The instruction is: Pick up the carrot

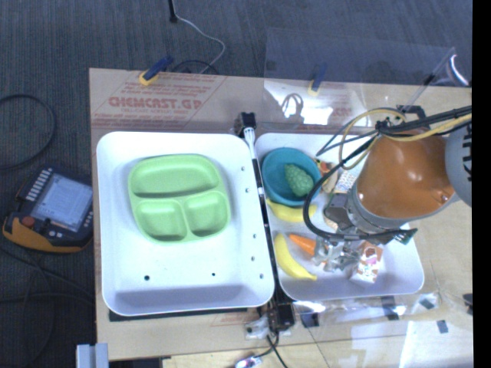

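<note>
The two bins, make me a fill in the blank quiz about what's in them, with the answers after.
1. The green divided plate lies in the ____ bin.
2. The small green item sits inside the ____ bowl.
3. The carrot lies just above a yellow ____ in the right bin.
4. The gripper hovers just ____ of the carrot.

Missing words: left; blue; banana; right

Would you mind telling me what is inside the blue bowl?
The blue bowl in the right bin holds one bumpy green item, resting against its right side. Whatever lies under that item is covered.
</note>
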### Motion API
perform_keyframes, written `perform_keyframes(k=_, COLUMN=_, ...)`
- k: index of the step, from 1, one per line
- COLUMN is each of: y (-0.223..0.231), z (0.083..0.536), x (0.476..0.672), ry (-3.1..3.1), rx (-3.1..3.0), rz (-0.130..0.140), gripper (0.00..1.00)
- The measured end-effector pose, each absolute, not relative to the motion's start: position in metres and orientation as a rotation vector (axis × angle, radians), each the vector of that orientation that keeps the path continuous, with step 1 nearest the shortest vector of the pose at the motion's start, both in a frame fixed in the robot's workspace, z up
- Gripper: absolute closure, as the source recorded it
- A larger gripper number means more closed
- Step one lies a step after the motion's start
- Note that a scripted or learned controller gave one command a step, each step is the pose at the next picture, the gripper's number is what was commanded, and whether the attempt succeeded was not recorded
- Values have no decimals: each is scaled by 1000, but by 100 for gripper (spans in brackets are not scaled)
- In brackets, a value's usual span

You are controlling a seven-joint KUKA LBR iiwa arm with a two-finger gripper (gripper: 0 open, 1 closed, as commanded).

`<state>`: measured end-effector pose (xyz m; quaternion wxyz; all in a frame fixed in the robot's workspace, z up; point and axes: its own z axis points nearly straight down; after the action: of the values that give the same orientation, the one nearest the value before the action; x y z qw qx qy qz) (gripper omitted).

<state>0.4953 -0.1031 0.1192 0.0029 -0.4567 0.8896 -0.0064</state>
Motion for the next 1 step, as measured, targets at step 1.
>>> perform_keyframes(k=1, y=-103, z=119, x=495, ry=2790, rx=-1432, rz=-19, gripper=0)
